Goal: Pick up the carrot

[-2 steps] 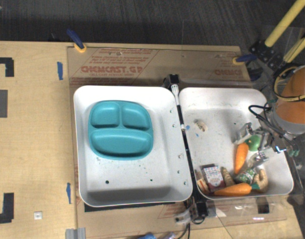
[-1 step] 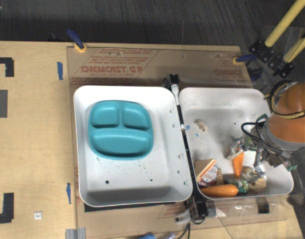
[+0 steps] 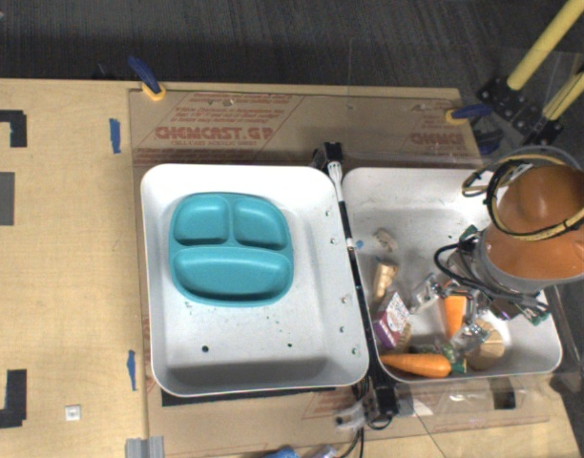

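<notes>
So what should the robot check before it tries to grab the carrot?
1. Carrot in sight: ok. It lies on its side near the front edge of the right bin.
2. Gripper over the right bin: ok.
3. Gripper directly over the carrot: not ok. It sits a little behind and to the right of it.
4. Gripper free of other things: cannot tell. An orange piece shows right at it.
5. Room around the carrot: not ok. A purple packet and a tan piece lie close.
6. Teal plate out of the way: ok, in the left bin.

Teal plate (image 3: 232, 247) in white bin (image 3: 177, 351) — orange carrot (image 3: 417, 364) (green tip), purple packet (image 3: 396, 319), orange arm band (image 3: 540, 219).
</notes>
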### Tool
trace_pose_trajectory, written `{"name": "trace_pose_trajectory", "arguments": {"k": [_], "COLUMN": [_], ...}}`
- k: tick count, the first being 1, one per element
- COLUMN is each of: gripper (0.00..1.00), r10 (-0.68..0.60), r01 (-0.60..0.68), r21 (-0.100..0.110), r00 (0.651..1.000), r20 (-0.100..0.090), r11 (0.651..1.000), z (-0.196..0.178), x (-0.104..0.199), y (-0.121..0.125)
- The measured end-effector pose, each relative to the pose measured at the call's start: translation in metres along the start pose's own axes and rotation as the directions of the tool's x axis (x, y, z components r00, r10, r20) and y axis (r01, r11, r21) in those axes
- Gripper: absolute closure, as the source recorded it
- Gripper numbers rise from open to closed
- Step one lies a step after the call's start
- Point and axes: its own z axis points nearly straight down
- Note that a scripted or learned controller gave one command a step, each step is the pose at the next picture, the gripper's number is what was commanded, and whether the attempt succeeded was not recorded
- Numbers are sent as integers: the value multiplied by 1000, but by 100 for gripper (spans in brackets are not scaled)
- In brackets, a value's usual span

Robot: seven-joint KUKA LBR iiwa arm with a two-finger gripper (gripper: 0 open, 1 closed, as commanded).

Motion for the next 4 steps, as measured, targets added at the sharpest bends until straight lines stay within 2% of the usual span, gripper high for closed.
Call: {"name": "trace_pose_trajectory", "arguments": {"k": [1, 2, 3, 4], "gripper": [100, 100, 100, 0], "r10": [-2, -26, -130, -133], "r01": [2, 25, 130, 133], "r21": [4, -16, -10, -17], "r00": [1000, 1000, 992, 991], "r20": [6, -5, -7, -9], "r11": [1000, 1000, 992, 991], "z": [-12, -96, -252, -249], "x": [-3, -76, -23, -24], "y": [0, 79, 13, 15]}}
